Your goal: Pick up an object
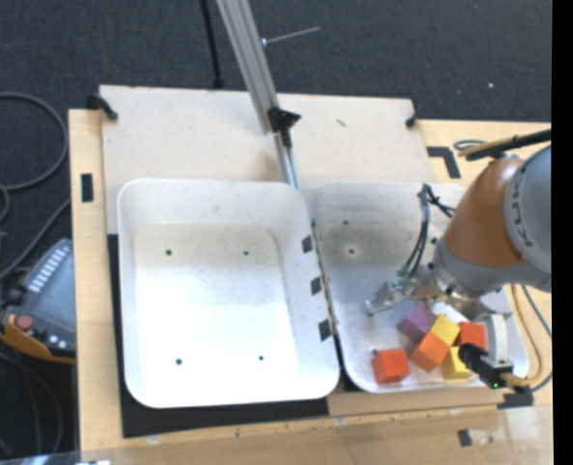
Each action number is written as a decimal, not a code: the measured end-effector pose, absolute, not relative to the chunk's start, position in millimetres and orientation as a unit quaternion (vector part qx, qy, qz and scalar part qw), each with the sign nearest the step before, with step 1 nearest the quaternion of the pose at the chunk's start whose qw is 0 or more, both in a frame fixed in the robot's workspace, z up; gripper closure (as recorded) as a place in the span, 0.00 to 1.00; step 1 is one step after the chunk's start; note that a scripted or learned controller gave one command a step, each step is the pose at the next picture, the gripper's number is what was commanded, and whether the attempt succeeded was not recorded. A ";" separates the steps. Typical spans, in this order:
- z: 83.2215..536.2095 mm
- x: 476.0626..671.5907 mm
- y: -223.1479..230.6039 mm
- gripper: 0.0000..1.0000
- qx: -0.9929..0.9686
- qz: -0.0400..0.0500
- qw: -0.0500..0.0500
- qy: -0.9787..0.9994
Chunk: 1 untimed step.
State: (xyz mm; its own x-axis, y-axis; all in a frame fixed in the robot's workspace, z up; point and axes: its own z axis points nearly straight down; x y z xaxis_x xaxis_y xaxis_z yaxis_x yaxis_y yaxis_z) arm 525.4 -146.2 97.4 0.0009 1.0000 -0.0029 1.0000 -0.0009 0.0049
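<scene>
Sitting side by side on the pale wooden desk (189, 139) are two shallow white bins with rounded corners. Only small dark specks and smudges mark the floor of the left bin (218, 289). The right bin (364, 231) holds a cluster of small blocks at its near right corner: a purple block (418, 319), a yellow block (445, 329), an orange block (429, 353), a red-orange cube (391, 365) set slightly apart to the left, a second yellow block (456, 365) and a red block (472, 335) at the cluster's right edge. All look matte and hard-edged.

The arm (494, 226), with a grey shell and a broad orange band, reaches in from the right over this bin. Its gripper (395, 296) hangs just above and to the left of the purple block; the fingers are small, metallic and blurred, so I cannot tell whether they are spread or closed, and nothing is visible between them. A slanted aluminium rail (250, 51) rises behind the bins.
</scene>
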 end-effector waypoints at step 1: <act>97.9 526.0 -146.4 0.00 0.708 0.001 0.002 0.706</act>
State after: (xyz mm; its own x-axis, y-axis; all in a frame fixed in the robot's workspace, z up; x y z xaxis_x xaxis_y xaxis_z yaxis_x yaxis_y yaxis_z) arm 526.0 -146.4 97.9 0.0023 1.0000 -0.0013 1.0000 -0.0023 0.0038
